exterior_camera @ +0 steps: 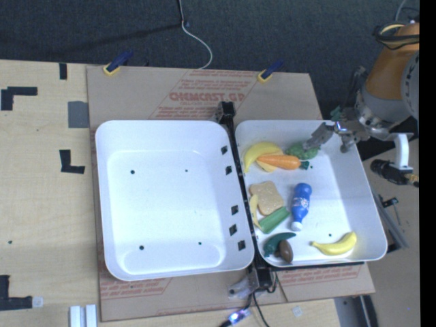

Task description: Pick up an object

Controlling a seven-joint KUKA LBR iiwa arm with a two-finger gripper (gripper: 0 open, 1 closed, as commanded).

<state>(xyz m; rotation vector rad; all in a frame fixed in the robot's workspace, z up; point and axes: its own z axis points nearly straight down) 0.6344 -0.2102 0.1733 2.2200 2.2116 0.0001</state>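
Left bin (122,182) bare; right bin (354,203) crowded with toy food. Arm (392,80) hangs over the far right rim, gripper (325,136) near the green leafy piece (303,151); finger state: cannot tell. Carrot (279,161) and yellow banana (260,152) touch it. Risk: rim clip or nudging neighbours. Blue bottle (301,206) and small banana (335,244) have clearer room.

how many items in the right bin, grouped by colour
yellow: 2, banana and banana
orange: 1, carrot
green: 2, cucumber and leafy piece
blue: 1, bottle
tan: 1, bread slice
brown: 1, brown piece
total: 8
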